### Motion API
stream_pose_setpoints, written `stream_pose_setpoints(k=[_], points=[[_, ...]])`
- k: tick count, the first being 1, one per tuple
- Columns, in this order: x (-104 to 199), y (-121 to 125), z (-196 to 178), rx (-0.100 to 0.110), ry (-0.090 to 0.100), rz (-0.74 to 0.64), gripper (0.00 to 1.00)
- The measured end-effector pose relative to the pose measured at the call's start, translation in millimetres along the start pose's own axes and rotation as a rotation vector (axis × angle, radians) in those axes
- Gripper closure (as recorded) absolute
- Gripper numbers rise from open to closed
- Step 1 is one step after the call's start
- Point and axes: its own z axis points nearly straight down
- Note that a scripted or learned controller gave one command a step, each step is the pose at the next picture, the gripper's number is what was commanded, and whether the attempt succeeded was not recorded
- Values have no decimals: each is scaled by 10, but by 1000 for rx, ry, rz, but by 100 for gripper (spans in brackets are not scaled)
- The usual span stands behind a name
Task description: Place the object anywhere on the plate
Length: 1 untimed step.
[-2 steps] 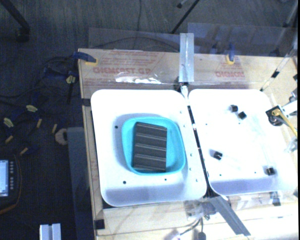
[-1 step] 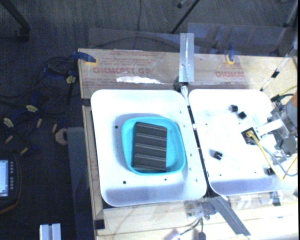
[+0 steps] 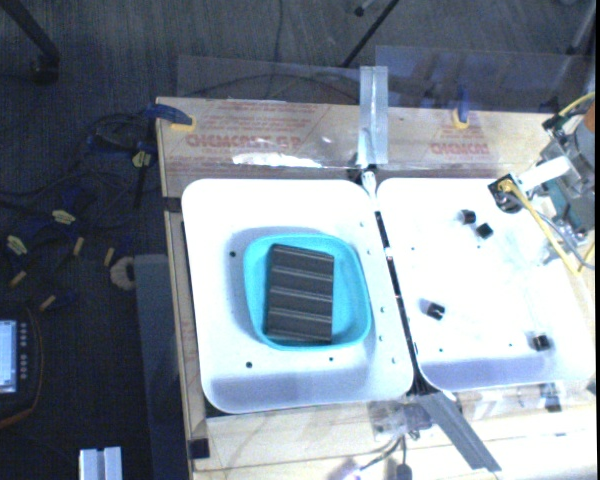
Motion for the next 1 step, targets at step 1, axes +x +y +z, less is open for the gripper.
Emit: stream_pose_setpoints(k=[1], points=[[-745,-179,-49,2,-1,38,0]])
